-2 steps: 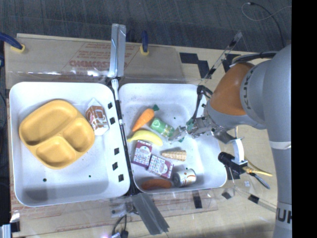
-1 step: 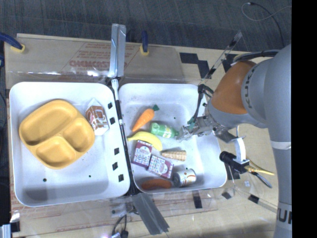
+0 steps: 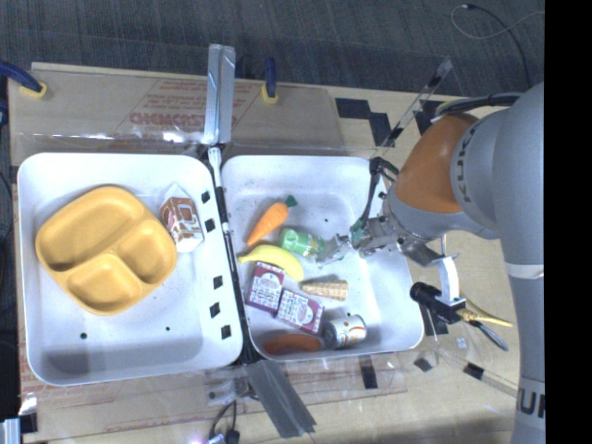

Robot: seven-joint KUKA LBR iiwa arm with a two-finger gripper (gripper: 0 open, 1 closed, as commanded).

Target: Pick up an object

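The right bin (image 3: 305,169) holds an orange carrot (image 3: 268,222), a green object (image 3: 298,240), a yellow banana (image 3: 279,261), a maroon packet (image 3: 282,299), a waffle cone (image 3: 326,289), a small can (image 3: 348,329) and a reddish sausage (image 3: 291,343). My gripper (image 3: 340,244) is low inside this bin, right of the green object and above the cone. It reaches in from the right under the orange band. Nothing visibly sits in its grasp.
The left bin (image 3: 55,340) holds a yellow divided plate (image 3: 104,248) and a brown and white carton (image 3: 182,218) near the divider. A metal clamp (image 3: 220,91) stands behind the bins. The right bin's far part is bare white floor.
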